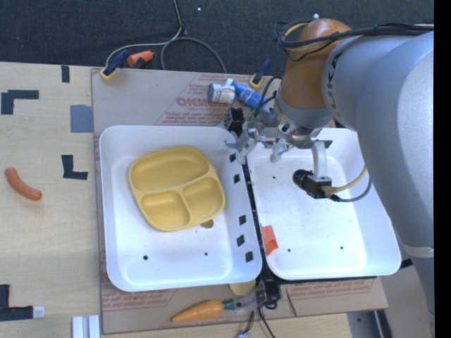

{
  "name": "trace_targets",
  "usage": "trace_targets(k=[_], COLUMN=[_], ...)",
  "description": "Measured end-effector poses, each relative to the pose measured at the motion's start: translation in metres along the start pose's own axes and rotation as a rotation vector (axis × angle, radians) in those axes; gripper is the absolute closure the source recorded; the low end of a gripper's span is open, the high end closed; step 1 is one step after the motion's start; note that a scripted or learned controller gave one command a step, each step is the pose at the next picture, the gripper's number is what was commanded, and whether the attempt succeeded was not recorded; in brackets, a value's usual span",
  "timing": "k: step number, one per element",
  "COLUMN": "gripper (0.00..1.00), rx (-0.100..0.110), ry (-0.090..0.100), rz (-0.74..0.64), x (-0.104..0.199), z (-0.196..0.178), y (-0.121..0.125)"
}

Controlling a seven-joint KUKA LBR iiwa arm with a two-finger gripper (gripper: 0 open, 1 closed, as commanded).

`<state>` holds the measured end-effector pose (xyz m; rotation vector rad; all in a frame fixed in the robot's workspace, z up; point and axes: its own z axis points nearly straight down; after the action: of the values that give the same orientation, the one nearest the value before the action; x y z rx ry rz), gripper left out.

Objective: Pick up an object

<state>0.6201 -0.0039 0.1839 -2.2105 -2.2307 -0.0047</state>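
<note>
A yellow divided plate (177, 187) lies in the left bin (116, 259). A small brown object (206, 223) peeks out from under the plate's lower right edge. My gripper (258, 148) hangs over the far end of the wall between the two bins, at the upper left corner of the right bin (366, 259). Its fingers (239, 146) stand spread apart with nothing between them. It is to the right of the plate and does not touch it.
A small orange tag (269, 239) sits on the wall between the bins. Outside the bins lie a toy carrot (199, 310) at the front, a sausage (23, 184) on the bench at left, and clamps (127, 60) and a bottle (229, 91) at the back.
</note>
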Motion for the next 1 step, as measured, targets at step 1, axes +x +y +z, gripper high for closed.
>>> trace_targets(k=[1], gripper=[0.00], rx=[-0.002], ry=[-0.008], rz=[0.015], x=[-0.1048], z=[-0.0252], y=[0.0248])
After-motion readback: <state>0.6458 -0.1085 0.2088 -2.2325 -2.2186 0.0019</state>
